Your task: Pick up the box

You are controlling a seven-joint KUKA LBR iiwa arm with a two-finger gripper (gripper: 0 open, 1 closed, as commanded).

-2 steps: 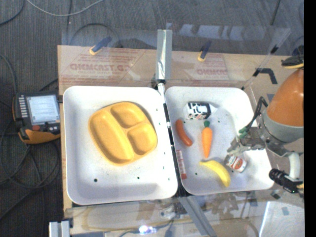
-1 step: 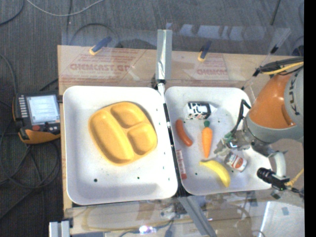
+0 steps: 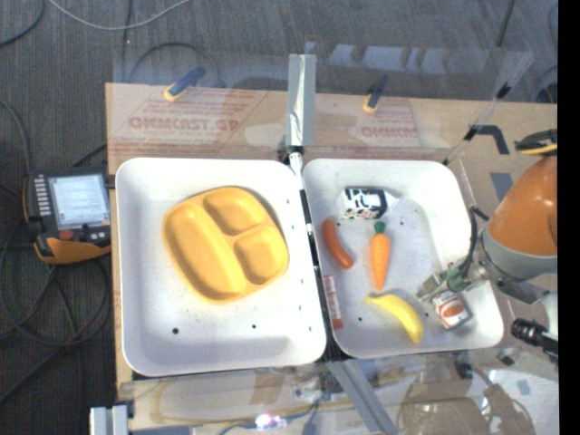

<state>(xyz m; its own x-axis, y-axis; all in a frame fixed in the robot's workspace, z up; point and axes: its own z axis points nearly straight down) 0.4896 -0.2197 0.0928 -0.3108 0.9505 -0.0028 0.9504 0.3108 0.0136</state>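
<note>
1. Nearest, low in the right bin [image 3: 471, 338], lies a yellow banana [image 3: 400, 316], set at a slant close to the bin's near wall.
2. Just to its right sits the box [image 3: 451, 310], small, red and white, in the bin's near right corner, tilted a little.
3. The hand [image 3: 443, 285] is right above the box, touching or almost touching its top edge. Whether it is clenched, released or grasping the box cannot be told, since its metal parts blur together here.
4. The grey arm [image 3: 528, 217] with its orange band comes in from the right, over the right wall of that bin.
5. Along the bin's left wall lies a thin red and white stick [image 3: 333, 301].
6. Farther in, an orange carrot [image 3: 380, 254] points its green top away from the camera, and a red sausage [image 3: 338, 244] lies just to its left, apart from it.
7. In the left bin [image 3: 145, 333] a yellow divided plate [image 3: 226, 241] rests near the middle.
8. At the far end of the right bin is a black and white packet [image 3: 364, 203], near the carrot's top.
9. Beyond both bins the surface [image 3: 136, 120] shows brown board with red lettering.
10. On the floor at the left lies a control pendant [image 3: 69, 207] with a lit screen.
</note>
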